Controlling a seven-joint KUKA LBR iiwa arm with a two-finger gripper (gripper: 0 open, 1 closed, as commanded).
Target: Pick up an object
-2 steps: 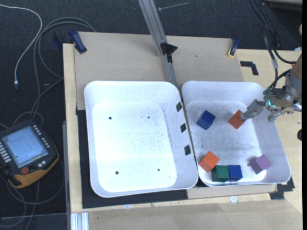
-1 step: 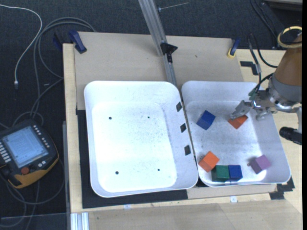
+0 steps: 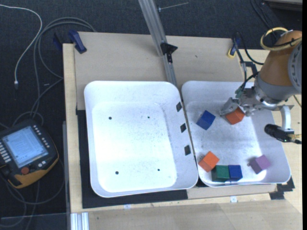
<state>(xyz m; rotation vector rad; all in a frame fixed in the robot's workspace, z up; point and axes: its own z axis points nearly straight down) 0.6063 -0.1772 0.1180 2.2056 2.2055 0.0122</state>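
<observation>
Down at the bottom edge of the right white bin (image 3: 283, 176), closest to us, a small dark green block (image 3: 221, 172) and a small blue block (image 3: 235, 172) sit touching each other, with a small orange block (image 3: 208, 161) just to their left and a small purple block (image 3: 260, 163) off to their right. Up in the right middle of the picture, the two-finger gripper (image 3: 236, 110) is low over that same bin. Its metal fingers (image 3: 227, 108) sit on either side of a reddish-orange block (image 3: 234, 116), closed in around it, so it looks like the block is caught between them. I think the grab is done or almost done, but the block seems close to the bin floor, so the lifting part is left. Another blue block (image 3: 206, 120) lies near, to the left of the fingers. Behind the gripper, the grey arm with its orange band (image 3: 279, 66) comes in from the upper right. The left white bin (image 3: 96, 95) fills the middle of the picture.
</observation>
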